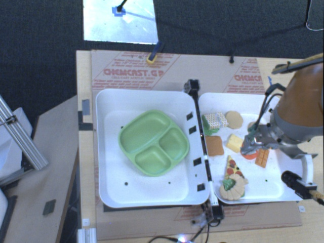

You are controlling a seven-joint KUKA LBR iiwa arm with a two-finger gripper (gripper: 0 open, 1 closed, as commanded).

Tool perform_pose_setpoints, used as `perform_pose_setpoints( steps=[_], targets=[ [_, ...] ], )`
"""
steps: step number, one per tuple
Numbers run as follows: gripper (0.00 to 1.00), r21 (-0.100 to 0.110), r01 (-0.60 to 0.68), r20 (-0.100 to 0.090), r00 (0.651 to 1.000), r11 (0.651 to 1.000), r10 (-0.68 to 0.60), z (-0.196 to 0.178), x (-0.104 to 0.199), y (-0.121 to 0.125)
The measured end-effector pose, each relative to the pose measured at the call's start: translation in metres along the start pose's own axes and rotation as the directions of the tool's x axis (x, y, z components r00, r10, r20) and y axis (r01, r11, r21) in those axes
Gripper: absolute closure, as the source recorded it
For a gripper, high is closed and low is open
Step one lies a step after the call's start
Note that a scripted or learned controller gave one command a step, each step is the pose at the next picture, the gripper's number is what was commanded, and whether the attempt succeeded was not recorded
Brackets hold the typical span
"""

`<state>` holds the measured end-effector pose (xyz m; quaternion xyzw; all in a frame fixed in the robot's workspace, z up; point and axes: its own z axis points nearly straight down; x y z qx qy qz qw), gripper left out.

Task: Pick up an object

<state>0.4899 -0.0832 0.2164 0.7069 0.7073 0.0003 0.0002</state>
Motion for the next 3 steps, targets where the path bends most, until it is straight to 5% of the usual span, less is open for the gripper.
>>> perform_pose_setpoints(
  steps=[2,3],
  targets=[
    [1.0,-0.002,0.001,0.0,1.0,1.0,-0.001,-0.01,0.005,-0.01],
    [1.0,-0.002,0.005,0.0,1.0,1.0,-0.005,-0.007,0.017,0.004]
  ],
)
